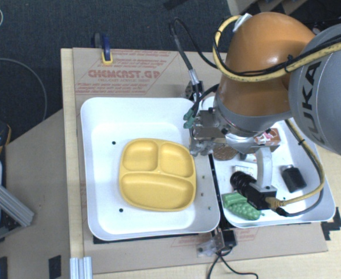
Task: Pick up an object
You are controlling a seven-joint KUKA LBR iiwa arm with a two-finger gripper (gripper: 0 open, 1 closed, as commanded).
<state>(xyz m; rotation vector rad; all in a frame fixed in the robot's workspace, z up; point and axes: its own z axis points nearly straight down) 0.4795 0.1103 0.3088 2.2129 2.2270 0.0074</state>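
My gripper (210,139) hangs low over the left edge of the right bin (318,211), mostly hidden under the orange wrist band. A brown round thing (222,153) peeks out right beneath it; whether they touch I cannot tell. A green knobbly object (240,207) lies at the front left of the right bin. A small black block (292,178) lies towards that bin's right side. A red-and-white item (269,137) shows partly behind the arm. In the left bin (94,156) rests a yellow divided plate (157,174).
The arm covers much of the right bin. The wall between the two bins runs just left of the gripper. A cardboard sheet (124,71) lies behind the bins, with a blue clamp (106,44) on its far edge.
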